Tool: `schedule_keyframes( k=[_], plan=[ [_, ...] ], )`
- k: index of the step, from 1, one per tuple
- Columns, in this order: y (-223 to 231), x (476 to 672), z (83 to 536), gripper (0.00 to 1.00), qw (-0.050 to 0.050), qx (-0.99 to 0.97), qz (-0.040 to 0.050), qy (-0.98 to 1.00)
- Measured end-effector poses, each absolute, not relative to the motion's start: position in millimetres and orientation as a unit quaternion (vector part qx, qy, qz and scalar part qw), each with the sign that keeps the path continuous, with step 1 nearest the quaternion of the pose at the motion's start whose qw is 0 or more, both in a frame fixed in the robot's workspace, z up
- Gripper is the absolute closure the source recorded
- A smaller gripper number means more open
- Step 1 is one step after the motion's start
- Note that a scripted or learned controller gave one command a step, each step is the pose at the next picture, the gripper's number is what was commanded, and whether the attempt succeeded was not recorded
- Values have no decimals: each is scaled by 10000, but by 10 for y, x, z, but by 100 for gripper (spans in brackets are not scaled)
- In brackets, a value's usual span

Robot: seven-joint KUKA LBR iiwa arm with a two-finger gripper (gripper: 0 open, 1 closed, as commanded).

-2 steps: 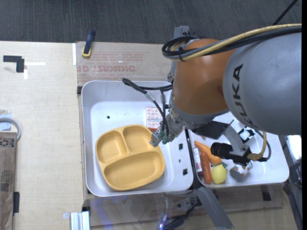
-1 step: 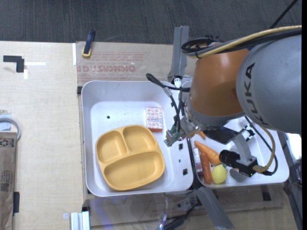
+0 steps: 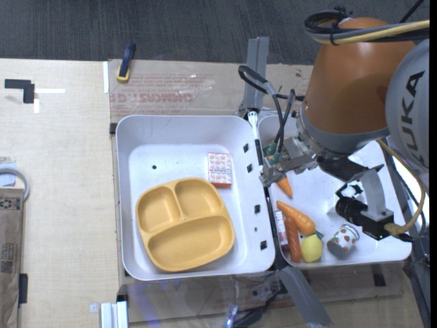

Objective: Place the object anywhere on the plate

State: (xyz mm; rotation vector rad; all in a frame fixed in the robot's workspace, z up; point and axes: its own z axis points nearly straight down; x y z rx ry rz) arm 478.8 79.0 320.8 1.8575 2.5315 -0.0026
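1. Counter point(image 3: 54, 203): pale wood, carrying two shallow white bins side by side; left bin point(image 3: 133, 203), right bin point(image 3: 382, 251).
2. Plate point(image 3: 184, 224): yellow, three compartments, lying in the left bin toward its near edge. Nothing rests on it.
3. Small carton point(image 3: 220, 169): red-and-white printed box, flat on the left bin's floor just beyond the plate's far right rim, near the bin's right wall.
4. Right bin contents, near left corner: two carrots point(image 3: 295, 219), a yellow lemon-like fruit point(image 3: 311, 248), a small grey-and-white spotted toy point(image 3: 343, 240). A third orange piece point(image 3: 284, 186) lies just below the claw.
5. Claw point(image 3: 278, 171): low at the right bin's left wall, near its far end. Whether the fingers stand apart or together, I cannot tell; no object is seen between them.
6. Step in hand, as judged: the pick, in the right bin; the object is not yet lifted or carried.
7. Next move calls for: a secure grip on one item, a lift clear of the dividing walls, travel leftward over the plate, then release.
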Motion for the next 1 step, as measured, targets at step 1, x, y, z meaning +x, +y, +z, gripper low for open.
schedule_keyframes(
  k=[1],
  plan=[
    [1404,4968,2007,100,-9,6944,-27,7195]
  ],
)
